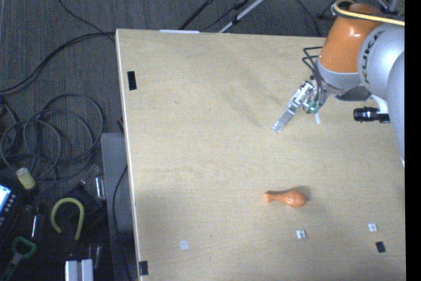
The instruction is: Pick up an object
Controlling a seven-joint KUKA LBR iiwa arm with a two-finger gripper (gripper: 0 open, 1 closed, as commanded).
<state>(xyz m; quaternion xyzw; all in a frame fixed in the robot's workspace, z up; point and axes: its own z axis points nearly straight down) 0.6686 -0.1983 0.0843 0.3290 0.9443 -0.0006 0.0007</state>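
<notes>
1. The orange object point(286, 197), a small pear-shaped piece with a thin neck pointing left, lies flat on the tan bench top point(197, 141), toward the near edge and right of centre. Nothing touches it.

2. The gripper point(284, 120) hangs well apart from it, farther back on the bench, pointing down and to the left. It holds nothing. Whether its jaws stand wide or narrow cannot be told; they read as one thin pale shape.

3. Likely failure: the object's rounded, tapering body could squirt sideways if the jaws close off-centre or across the neck, so it may roll away rather than be held.

4. The object lies low on the surface, so a descent that stops short would close on air, and one too deep would strike the bench.

5. The slanted approach may nudge the object before closing.

6. Small markers point(300, 233) near the object should not interfere.
</notes>
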